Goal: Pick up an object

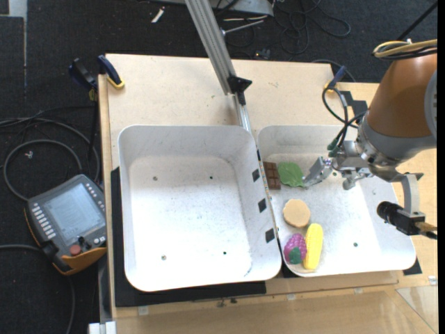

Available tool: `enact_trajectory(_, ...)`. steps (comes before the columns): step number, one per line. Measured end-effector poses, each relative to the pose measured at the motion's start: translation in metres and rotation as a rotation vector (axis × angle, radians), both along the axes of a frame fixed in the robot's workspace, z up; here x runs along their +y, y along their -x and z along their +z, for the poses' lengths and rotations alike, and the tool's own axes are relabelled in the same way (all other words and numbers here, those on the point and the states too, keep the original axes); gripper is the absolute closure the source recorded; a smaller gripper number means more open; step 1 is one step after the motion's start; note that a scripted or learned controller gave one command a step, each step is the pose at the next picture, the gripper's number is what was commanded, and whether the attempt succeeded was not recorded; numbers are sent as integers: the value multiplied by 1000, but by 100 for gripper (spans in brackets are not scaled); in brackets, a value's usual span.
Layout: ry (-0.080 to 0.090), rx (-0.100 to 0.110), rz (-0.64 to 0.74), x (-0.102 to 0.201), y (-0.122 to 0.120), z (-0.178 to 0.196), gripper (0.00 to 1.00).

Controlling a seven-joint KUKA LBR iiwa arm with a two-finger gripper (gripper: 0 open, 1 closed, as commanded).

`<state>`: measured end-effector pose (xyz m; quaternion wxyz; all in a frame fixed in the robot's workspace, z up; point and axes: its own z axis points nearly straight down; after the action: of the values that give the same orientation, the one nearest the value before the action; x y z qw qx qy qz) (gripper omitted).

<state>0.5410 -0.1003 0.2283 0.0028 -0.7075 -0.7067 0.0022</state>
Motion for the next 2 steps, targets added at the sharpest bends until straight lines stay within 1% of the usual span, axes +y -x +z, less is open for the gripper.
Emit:
enact_trajectory(1, 0, -2, -1, -5, 1, -45, 0)
enact_trajectory(2, 0, 0, -1, -7, 2, -109, 0)
